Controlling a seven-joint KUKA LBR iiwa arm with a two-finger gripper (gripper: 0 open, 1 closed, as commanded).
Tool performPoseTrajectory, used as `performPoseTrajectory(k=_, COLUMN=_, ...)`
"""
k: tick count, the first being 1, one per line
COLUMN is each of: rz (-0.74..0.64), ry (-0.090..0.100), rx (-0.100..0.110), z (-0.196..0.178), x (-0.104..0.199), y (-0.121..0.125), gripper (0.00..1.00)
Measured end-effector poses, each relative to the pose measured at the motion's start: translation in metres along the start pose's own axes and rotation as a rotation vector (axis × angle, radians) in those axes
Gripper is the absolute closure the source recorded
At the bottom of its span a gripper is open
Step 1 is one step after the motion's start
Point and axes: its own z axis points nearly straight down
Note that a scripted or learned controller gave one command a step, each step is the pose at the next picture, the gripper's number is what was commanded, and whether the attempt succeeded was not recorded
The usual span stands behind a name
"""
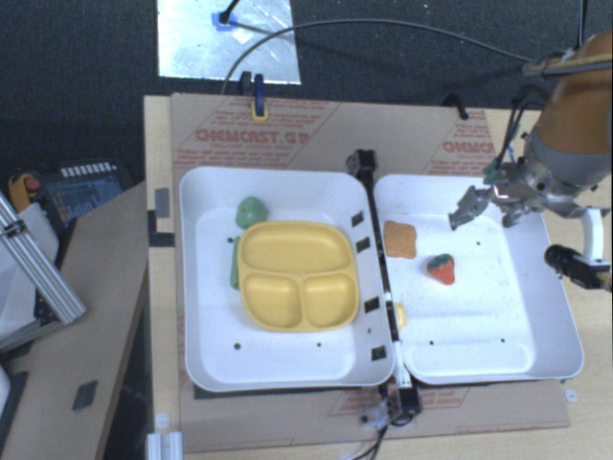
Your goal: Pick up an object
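The jaws [490, 209] hang over the far part of the right bin [536, 353], spread apart with nothing between them; one grey finger [468, 206] points toward the divider and the other sits closer to the arm. The grey arm with its orange band [579, 103] comes in from the right above them.

Just below and a little toward the divider from the jaws lies a small red strawberry toy with a green top [441, 268], apart from the fingers. Further toward the divider, beside the strawberry, rests a flat orange piece like toast [399, 239]. A small yellow bit [399, 315] sits against the divider, lower still.

Well away from the jaws, across the divider, the left bin [206, 353] holds a yellow divided tray [297, 276], with a green object [251, 212] touching its far corner. Both bins rest on the counter [163, 161].
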Motion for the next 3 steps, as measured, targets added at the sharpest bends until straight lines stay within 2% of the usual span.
performPoseTrajectory(k=1, rz=-0.002, ry=-0.001, rx=-0.01, z=-0.005, x=0.0, y=0.002, gripper=0.0)
performPoseTrajectory(k=3, rz=0.0, ry=0.0, rx=-0.004, z=0.12, x=0.006, y=-0.001, gripper=0.0)
